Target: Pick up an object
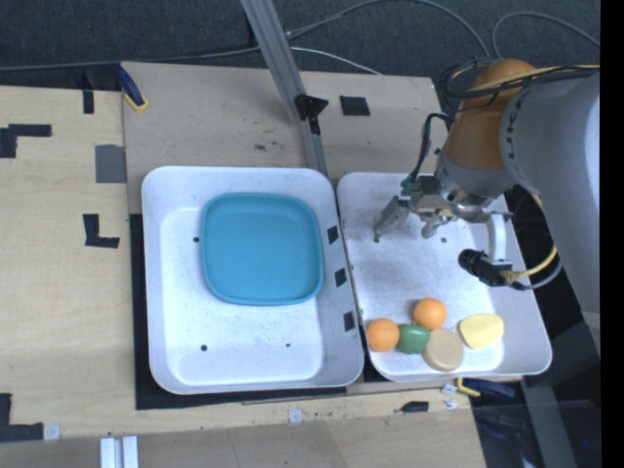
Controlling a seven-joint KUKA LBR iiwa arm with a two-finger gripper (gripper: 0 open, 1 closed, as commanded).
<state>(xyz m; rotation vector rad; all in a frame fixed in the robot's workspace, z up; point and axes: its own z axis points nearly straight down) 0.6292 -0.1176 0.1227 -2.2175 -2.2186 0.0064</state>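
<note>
My gripper point(409, 224) hangs over the upper left part of the right bin point(390, 271), its two grey fingers spread apart with nothing between them. Near the bin's front edge lie several small objects: an orange ball point(382, 334), a second orange ball point(429, 312), a green piece point(413, 339), a tan round piece point(444, 350) and a yellow piece point(481, 331). They sit well below the gripper in the view, apart from it.
The left bin point(175, 349) holds a blue square plate point(261, 248). A grey metal pole point(283, 61) slants down to the gap between the bins. The arm's grey body and orange band point(487, 125) cover the right bin's far right corner.
</note>
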